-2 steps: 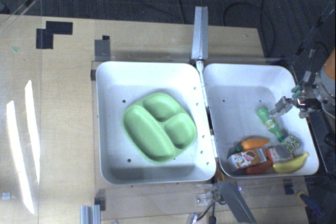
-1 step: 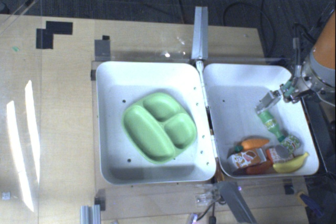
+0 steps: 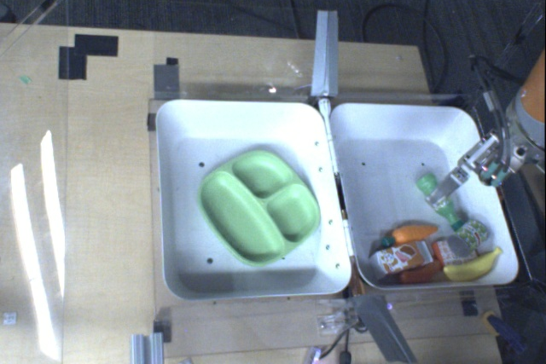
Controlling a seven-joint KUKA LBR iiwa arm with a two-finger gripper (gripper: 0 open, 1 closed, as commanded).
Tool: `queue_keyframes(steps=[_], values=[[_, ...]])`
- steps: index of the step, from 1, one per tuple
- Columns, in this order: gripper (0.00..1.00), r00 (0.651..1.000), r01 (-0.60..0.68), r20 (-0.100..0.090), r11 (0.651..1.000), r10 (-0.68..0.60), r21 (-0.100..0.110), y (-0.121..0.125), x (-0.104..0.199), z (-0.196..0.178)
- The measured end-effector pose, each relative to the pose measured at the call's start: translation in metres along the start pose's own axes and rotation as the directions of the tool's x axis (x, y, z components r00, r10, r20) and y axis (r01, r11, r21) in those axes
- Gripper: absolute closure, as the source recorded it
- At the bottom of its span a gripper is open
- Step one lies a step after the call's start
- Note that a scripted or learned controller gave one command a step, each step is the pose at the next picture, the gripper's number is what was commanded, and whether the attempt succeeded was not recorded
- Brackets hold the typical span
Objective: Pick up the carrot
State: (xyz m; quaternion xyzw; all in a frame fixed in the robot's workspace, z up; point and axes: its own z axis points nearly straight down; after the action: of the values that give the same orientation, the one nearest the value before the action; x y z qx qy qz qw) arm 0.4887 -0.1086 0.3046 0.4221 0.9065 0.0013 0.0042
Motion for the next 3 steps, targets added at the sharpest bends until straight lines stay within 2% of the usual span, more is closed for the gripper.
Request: queue_keyframes(steps=[1, 2, 3], values=[[0.0, 0.901, 0.434, -0.003, 0.901, -0.434, 0.0, 0.015, 0.02, 0.101], [0.0, 0.814, 0.581, 0.018, 0.814, -0.581, -0.006, 0.005, -0.002, 0.188], [0.0, 0.954, 0.299, 0.01, 0.954, -0.298, -0.003, 0.011, -0.059, 0.215]])
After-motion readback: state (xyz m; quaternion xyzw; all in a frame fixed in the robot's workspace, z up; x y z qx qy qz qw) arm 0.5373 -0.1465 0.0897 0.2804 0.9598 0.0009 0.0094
